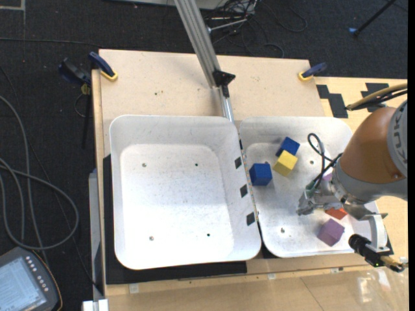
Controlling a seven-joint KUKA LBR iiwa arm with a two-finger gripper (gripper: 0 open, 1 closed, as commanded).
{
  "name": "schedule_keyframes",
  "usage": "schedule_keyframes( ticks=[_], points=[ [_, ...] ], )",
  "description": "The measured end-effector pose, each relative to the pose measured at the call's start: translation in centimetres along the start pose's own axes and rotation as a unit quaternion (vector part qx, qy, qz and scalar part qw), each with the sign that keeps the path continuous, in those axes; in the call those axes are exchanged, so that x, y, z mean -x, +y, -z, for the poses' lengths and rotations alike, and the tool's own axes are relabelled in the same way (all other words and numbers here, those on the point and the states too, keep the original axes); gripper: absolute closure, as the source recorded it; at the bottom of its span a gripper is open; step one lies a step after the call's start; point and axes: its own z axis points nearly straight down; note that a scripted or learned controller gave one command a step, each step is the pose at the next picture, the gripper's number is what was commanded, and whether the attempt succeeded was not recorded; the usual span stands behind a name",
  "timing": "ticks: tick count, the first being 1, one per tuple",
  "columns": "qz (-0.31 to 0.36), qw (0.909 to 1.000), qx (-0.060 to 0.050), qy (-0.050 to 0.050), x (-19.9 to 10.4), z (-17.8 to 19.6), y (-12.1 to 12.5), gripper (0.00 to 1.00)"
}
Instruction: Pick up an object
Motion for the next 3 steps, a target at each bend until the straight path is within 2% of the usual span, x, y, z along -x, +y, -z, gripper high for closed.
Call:
schedule_keyframes(
  ticks=[1, 2, 3],
  points=[
    [0.002, 1.0000, 0.002, -0.001, 0.8, 5.1, 0.9, 1.00],
    [0.003, 1.0000, 0.003, -0.001, -0.2, 10.4, 1.3, 1.00],
    [0.002, 1.0000, 0.002, -0.001, -0.2, 12.9, 1.5, 1.00]
  ],
)
